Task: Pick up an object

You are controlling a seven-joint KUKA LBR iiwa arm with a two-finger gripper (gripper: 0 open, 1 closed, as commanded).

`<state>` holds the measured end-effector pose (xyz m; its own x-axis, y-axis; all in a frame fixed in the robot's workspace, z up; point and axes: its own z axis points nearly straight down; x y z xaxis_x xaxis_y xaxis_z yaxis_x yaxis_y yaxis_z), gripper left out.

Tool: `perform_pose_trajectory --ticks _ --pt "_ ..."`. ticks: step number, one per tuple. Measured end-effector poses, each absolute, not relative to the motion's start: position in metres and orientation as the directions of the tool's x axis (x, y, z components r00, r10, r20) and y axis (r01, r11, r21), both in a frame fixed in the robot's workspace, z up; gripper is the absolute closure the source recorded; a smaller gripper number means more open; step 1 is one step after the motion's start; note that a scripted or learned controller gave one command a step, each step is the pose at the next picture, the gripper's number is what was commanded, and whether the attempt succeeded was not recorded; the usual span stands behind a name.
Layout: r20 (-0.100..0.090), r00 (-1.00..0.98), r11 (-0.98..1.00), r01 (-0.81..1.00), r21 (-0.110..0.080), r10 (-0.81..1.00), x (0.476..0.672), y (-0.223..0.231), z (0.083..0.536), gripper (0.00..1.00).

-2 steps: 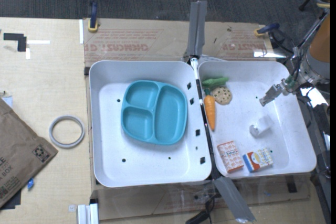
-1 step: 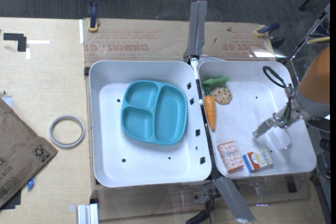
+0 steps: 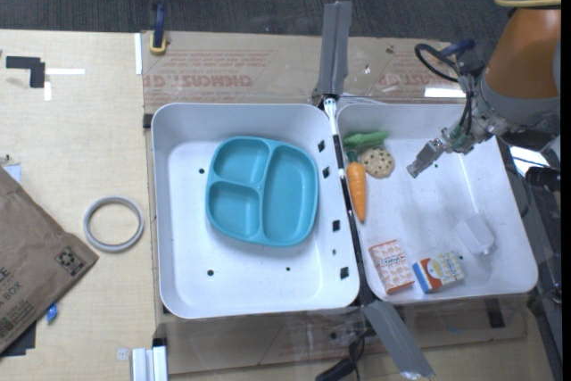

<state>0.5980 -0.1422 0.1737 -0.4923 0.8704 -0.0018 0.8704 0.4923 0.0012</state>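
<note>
Surface: pale wood surface (image 3: 71, 129) under dark carpet at the top edge; cardboard sheet (image 3: 232, 67) beneath two white bins set side by side.
Left bin (image 3: 169, 219): holds one teal divided plate (image 3: 264, 190), lying flat near the middle.
Right bin (image 3: 508, 219): my working bin; items crowd its left wall and front edge, leaving the middle bare.
Candidates: toy carrot (image 3: 357, 189) along the left wall; cookie (image 3: 378, 162) just beside its top; green leafy piece (image 3: 366, 138) above that; small snack box (image 3: 390, 266) and small carton (image 3: 439, 271) near the front; clear plastic piece (image 3: 475, 234) toward the right.
My fingers (image 3: 423, 161): hanging above the bin's upper middle, angled toward the cookie; nothing between them; whether spread or closed, I cannot tell.
Judgement: placed for a descent on the cookie cluster; nothing grasped yet.
Obscured: my wrist and cables blur together; carton print is unreadable; clear piece is hard to identify.
</note>
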Motion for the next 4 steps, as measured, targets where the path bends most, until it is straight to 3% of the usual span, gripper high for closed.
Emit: perform_pose_trajectory --ticks 1,2,3,4 --pt "0.000 -0.325 0.325 0.946 -0.001 0.946 0.573 -0.096 0.199 0.00" --pt "-0.004 -0.453 0.453 0.892 0.000 0.892 0.619 -0.101 0.092 0.00" --pt "-0.003 -0.428 0.428 0.904 0.002 0.904 0.647 -0.149 0.093 0.00" --pt "-0.003 -0.446 0.446 0.895 0.002 0.895 0.659 -0.101 0.093 0.00"
